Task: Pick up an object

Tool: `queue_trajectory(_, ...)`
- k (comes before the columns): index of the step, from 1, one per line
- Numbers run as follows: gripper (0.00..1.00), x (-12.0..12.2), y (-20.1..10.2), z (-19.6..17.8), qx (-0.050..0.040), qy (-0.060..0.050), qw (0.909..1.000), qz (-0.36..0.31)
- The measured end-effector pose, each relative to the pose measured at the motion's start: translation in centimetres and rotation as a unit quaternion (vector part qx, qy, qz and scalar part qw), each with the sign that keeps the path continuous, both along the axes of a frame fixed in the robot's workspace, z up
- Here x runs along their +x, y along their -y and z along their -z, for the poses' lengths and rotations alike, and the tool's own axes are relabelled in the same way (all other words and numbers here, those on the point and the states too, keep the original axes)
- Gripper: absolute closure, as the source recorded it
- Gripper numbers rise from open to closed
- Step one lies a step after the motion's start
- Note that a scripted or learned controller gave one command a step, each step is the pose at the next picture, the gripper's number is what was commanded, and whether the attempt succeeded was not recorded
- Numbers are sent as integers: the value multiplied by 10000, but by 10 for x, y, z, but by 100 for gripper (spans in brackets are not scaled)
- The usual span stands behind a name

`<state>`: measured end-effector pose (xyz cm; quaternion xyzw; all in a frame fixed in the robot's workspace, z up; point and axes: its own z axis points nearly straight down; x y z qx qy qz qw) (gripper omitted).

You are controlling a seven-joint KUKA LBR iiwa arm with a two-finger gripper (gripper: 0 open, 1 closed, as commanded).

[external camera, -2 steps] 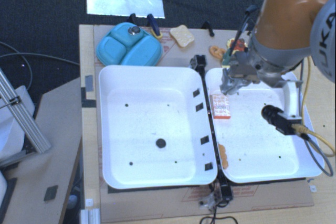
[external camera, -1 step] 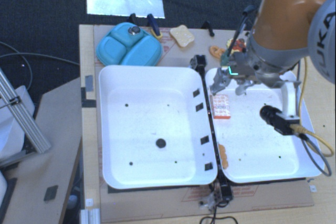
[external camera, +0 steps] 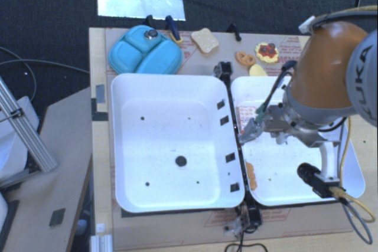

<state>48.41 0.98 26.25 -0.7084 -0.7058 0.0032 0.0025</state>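
Note:
My gripper (external camera: 250, 129) hangs low in the right bin (external camera: 283, 189), close to its left wall. Directly under and behind it lies a flat packet with a red and white label (external camera: 244, 111). A small orange-brown snack piece (external camera: 251, 176) rests by the same wall, nearer the front. The arm's orange band and wrist cover the bin's right and middle. In the left bin (external camera: 153, 97) a small dark disc (external camera: 181, 160) lies near the middle.
Behind the bins, on the bench, sit a blue divided plate (external camera: 144, 51), a toast slice (external camera: 205, 40), a pretzel (external camera: 244, 58), a small tart (external camera: 267, 52) and a yellow piece (external camera: 257, 71). Black clips (external camera: 229, 157) line the divider between the bins.

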Motion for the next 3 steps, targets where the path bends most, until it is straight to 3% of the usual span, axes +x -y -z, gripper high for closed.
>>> queue_trajectory(1, 0, 23, 50, 74, -5, 23, 10000, 0)
queue_trajectory(2, 0, 88, 15, 25, 7, 96, 9999, -59)
queue_trajectory(3, 0, 121, -37, 81, 10, 53, 10000, -61)
